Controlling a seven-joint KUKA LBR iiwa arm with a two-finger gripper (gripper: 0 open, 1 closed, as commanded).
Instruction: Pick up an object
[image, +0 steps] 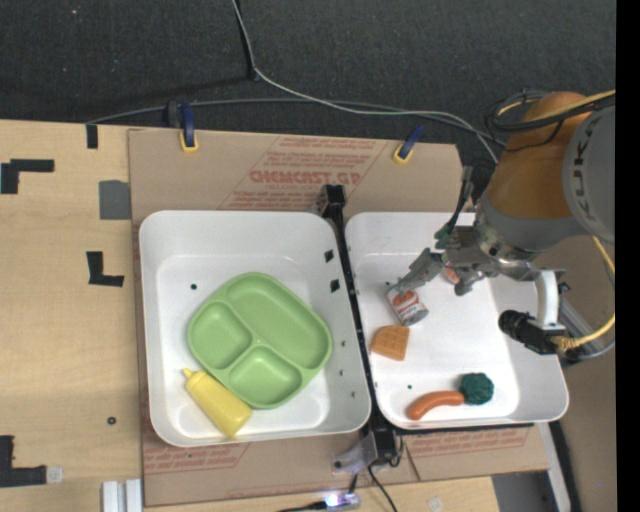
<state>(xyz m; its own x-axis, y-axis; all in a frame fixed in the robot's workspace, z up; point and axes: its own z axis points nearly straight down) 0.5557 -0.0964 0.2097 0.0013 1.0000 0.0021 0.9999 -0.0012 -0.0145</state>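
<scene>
Reaching in over the right bin (530, 400), the gripper (408, 292) hangs low above a small silver and red can (407, 305) that lies on its side near the bin's left wall. One dark finger slants down toward the can's upper end, yet whether the fingers are spread or clenched cannot be told from this angle, and nothing shows plainly between them, so I judge the pick not yet made. The can seems the likely target; it rests on the bin floor, just above an orange waffle-like piece (390, 343). Nearer the front lie a sausage (435, 404) and a green lump (477, 388), close together. The left bin (160, 240) holds a green divided plate (259, 340) and a yellow bottle (215, 401) touching its rim. Closing, lifting and clearing the bin all remain.
</scene>
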